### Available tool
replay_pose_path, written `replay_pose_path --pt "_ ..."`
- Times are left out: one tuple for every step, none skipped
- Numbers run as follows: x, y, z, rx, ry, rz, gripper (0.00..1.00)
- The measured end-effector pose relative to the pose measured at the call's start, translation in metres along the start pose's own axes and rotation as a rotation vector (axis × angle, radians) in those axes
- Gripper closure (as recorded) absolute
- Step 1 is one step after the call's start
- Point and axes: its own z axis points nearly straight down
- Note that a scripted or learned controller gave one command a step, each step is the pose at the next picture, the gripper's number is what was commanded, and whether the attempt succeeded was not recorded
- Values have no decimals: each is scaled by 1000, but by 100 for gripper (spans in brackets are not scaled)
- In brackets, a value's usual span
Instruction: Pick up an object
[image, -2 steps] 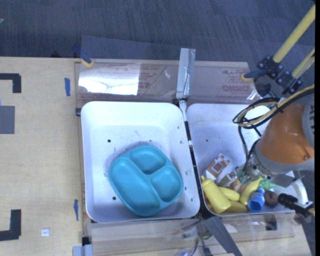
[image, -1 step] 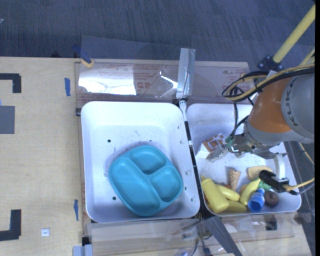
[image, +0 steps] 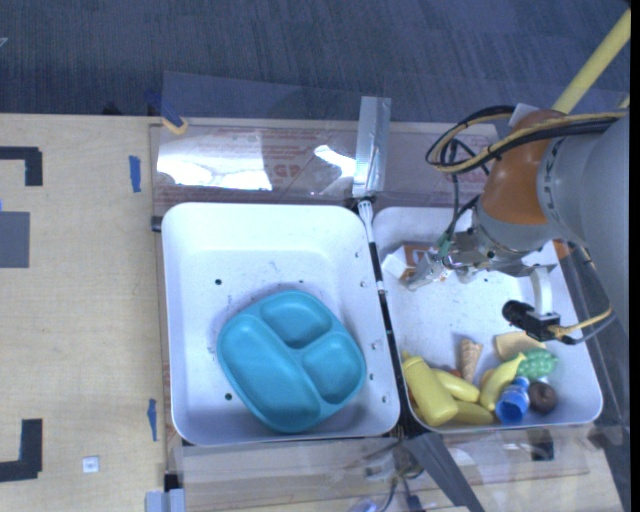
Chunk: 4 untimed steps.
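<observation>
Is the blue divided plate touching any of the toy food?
Apart. The camera view shows the blue divided plate in the left bin, the toy food across the divider.

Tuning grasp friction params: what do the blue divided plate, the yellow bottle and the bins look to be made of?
Blue divided plate: likely moulded plastic, satin; uniform colour, rounded edges, soft sheen.
Yellow bottle: probably smooth toy plastic or vinyl, slightly glossy; hardness unclear.
Left bin and right bin: white, likely thin formed plastic; rounded corners, dull highlights.
</observation>
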Motion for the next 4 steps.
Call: replay_pose_path --pt "-11 35 0 48 17 -8 0" --pt "-11 34 -8 57 17 -12 100" --pt "42 31 -106 2 -24 14 100" --pt "12 2 -98 8 2 -227 100"
